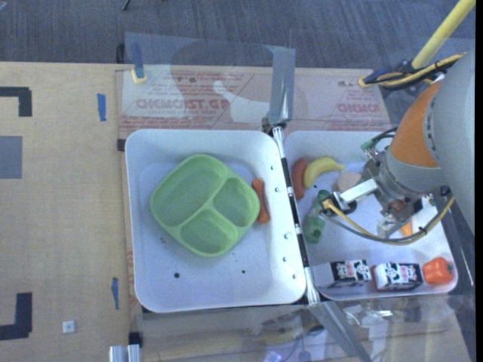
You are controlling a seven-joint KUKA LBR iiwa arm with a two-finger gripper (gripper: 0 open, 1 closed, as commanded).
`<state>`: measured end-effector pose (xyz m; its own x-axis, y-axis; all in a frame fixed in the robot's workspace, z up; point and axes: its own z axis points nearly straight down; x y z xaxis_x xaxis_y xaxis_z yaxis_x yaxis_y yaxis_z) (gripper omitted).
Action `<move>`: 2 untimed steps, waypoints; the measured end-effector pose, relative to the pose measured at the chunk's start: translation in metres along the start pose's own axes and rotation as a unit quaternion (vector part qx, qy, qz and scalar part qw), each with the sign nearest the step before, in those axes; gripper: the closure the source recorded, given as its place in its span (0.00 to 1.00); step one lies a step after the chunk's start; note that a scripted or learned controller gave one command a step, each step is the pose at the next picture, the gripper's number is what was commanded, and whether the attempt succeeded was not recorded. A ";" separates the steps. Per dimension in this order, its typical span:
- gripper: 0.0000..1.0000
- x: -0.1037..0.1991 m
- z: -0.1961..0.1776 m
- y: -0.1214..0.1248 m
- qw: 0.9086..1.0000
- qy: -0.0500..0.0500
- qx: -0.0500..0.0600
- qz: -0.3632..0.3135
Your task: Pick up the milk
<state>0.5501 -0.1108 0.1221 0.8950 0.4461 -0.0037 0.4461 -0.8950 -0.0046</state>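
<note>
Two small black-and-white milk cartons lie side by side along the near wall of the right bin: one milk carton on the right and a second carton to its left. My gripper hangs over the middle of the right bin, under the grey wrist with the orange band. It is a short way behind the right carton and apart from both. Cables and the wrist body hide its tips.
In the right bin a banana, a red-orange piece and a green item lie by the left wall, and an orange pepper sits in the near right corner. In the left bin are a green divided plate and a carrot.
</note>
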 end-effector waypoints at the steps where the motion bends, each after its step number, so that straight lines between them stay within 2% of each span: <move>1: 0.00 0.071 0.024 0.046 0.992 0.001 -0.001 0.128; 2: 0.00 0.085 0.030 0.057 0.992 0.002 -0.001 0.128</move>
<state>0.6518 -0.1238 0.0916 0.9787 0.2052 -0.0014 0.2052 -0.9787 -0.0014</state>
